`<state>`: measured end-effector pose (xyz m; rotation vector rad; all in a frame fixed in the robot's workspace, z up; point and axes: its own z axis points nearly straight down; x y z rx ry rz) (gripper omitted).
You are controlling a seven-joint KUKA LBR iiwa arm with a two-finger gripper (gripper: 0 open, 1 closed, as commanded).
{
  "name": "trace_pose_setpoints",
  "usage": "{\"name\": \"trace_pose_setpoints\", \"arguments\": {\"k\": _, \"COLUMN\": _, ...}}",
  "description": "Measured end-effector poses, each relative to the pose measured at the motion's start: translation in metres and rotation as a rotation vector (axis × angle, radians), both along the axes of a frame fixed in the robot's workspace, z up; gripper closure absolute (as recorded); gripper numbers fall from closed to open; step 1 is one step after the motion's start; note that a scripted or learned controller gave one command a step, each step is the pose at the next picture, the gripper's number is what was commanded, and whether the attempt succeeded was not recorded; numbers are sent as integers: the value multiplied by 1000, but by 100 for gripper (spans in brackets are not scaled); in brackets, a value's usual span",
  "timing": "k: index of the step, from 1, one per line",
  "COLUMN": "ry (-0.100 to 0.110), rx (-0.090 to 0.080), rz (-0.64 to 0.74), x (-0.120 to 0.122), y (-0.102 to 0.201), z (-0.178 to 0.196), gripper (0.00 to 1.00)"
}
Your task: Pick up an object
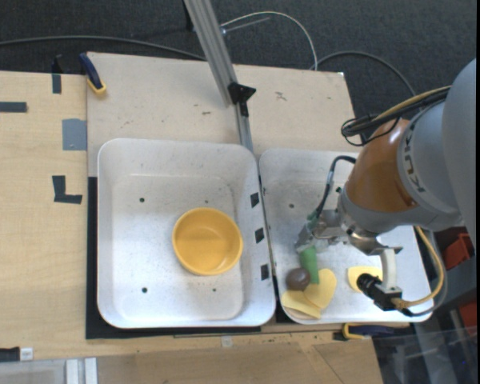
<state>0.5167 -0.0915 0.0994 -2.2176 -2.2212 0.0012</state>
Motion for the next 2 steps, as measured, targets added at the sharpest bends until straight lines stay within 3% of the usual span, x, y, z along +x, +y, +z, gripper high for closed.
{"name": "trace_pose_setpoints", "arguments": {"k": 2, "ry": -7, "rx": -2, "rz": 0, "x": -5, "y": -6, "z": 108, "gripper": 100}}
